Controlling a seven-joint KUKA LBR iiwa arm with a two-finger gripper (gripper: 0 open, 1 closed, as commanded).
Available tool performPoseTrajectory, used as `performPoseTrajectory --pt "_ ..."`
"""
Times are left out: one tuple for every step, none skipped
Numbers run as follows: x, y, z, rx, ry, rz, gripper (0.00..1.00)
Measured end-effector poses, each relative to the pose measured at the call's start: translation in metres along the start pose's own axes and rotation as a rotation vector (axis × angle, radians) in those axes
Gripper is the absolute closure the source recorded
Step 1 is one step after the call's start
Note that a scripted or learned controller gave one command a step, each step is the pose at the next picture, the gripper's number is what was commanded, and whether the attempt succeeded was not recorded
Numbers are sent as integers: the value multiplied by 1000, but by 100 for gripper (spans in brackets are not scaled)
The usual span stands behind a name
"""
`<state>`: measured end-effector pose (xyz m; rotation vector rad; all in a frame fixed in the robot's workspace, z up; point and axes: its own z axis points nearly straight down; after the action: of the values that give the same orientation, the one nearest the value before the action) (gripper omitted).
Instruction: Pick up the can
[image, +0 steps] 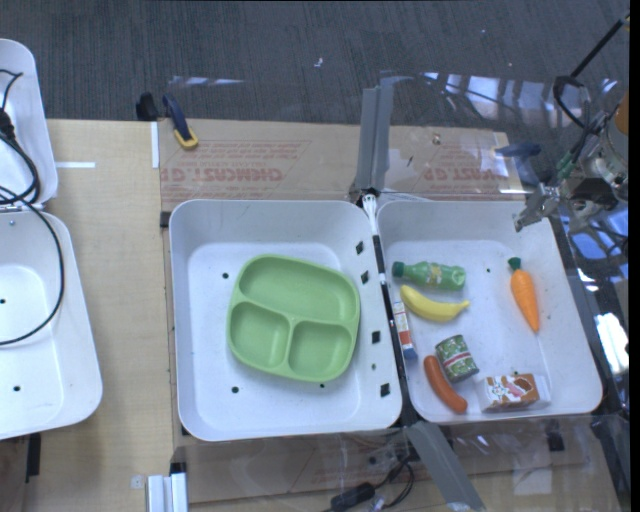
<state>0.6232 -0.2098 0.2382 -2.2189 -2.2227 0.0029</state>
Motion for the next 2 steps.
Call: performPoseTrajectory --pt "38 -41 134 -2 7 162 0" --pt "96 -134 148 2 1 73 0"
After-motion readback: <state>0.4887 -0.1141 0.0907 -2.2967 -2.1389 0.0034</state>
